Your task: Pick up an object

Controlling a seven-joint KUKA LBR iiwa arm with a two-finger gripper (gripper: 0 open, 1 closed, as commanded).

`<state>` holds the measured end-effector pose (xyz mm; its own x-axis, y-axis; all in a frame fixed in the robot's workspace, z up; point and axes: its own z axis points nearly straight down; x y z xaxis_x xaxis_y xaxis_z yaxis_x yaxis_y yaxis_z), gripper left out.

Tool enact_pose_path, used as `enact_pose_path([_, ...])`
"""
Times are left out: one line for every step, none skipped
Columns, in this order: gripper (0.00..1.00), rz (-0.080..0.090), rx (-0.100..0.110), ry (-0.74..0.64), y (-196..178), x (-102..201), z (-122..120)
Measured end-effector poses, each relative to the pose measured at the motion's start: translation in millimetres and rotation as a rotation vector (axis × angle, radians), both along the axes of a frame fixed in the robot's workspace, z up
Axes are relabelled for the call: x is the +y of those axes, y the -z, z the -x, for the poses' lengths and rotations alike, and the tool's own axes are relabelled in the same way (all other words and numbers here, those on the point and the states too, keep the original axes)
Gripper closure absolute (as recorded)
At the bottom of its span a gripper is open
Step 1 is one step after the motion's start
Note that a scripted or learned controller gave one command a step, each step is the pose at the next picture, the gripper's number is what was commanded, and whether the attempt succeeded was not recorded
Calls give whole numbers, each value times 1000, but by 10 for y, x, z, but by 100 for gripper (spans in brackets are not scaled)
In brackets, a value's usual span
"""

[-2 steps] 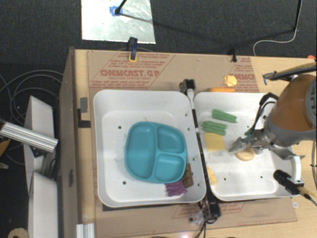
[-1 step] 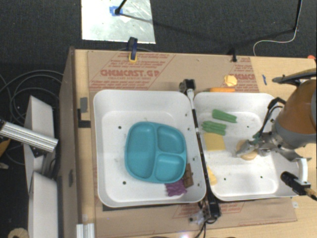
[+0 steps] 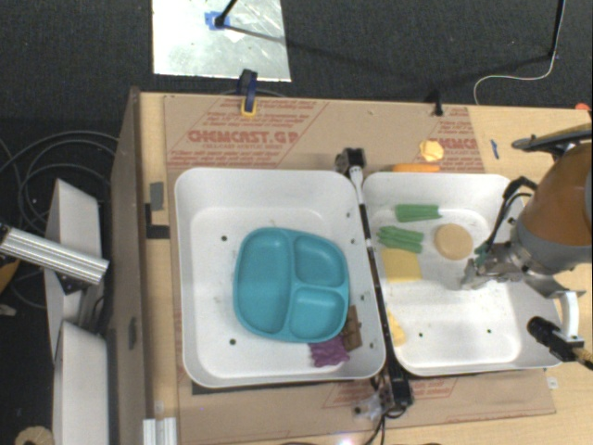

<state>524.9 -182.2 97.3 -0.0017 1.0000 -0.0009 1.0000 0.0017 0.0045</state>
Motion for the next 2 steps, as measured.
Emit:
enact_pose_path([100, 2, -9, -7, -946, 255, -356])
enact_pose_path([0, 0, 2, -2, -891, 240, -321])
